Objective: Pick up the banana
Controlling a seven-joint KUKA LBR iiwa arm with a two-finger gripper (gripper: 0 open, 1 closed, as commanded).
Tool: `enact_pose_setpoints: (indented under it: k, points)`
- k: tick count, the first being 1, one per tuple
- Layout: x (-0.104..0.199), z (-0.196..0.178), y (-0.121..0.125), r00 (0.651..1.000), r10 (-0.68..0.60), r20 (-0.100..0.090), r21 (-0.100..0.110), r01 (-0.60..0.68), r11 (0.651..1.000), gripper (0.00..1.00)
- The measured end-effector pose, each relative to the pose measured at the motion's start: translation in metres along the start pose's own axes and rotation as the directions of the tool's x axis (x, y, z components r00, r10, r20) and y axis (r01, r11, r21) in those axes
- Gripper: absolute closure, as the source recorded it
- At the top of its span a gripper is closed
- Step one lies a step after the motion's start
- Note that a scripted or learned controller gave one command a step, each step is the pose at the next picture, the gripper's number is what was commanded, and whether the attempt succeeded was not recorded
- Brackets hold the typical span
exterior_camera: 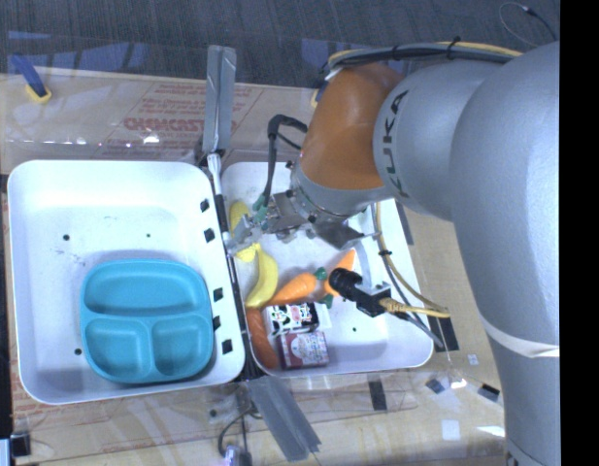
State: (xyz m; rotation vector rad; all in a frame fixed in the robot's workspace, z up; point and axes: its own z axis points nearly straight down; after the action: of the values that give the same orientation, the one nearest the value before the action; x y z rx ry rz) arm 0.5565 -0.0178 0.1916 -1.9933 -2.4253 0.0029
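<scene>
The yellow banana (265, 278) lies curved in the right bin (406, 352), close to its left wall. Its upper end runs up under my gripper (252, 223), which hangs low over the bin's left side just above that end. The arm's orange band and grey wrist hide the back half of this bin. Nothing can be seen held in the gripper. Another yellow patch (239, 212) peeks out beside the gripper; I cannot make out what it is.
An orange carrot (299, 286) lies against the banana's right side. A small dark carton (299, 333) and an orange object (260, 343) sit at the bin's front. The left bin (47, 202) holds a blue divided tray (144, 320). A black cable plug (357, 292) hangs over the carrot.
</scene>
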Motion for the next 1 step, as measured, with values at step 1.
enact_pose_setpoints:
  k: [1]
  points:
    - [-0.0001,0.0001,0.0000,1.000,0.000,0.000,0.000,0.000,1.000,0.00]
